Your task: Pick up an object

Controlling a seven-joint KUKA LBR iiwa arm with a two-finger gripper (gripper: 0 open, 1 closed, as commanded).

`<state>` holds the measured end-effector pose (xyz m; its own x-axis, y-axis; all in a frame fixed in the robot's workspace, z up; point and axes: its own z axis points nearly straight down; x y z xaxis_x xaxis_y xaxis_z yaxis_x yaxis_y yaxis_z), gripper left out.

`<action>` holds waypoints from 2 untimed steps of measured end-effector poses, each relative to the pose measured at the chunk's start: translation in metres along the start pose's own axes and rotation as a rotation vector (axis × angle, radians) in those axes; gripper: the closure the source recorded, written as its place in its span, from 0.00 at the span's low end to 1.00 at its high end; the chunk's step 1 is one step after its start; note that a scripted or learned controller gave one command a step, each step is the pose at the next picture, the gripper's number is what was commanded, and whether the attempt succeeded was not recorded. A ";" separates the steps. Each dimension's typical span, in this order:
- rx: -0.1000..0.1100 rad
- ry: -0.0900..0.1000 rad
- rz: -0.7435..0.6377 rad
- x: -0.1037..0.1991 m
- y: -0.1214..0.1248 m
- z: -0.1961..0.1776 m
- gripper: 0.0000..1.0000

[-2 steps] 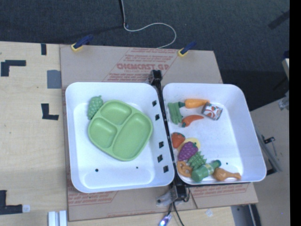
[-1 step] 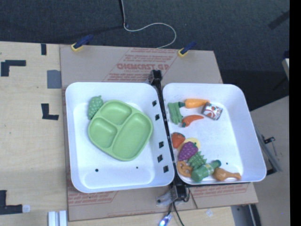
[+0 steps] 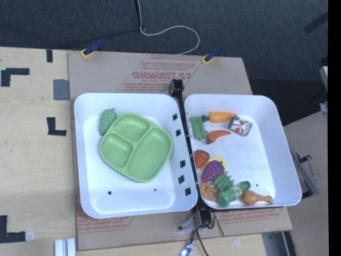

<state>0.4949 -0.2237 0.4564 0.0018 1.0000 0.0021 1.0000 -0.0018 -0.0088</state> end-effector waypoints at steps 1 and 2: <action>-0.005 -0.002 -0.003 0.001 0.015 0.037 1.00; -0.019 -0.007 -0.004 0.013 -0.012 -0.057 1.00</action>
<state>0.4833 -0.2112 0.5140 -0.0018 1.0000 -0.0047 0.9999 0.0018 0.0102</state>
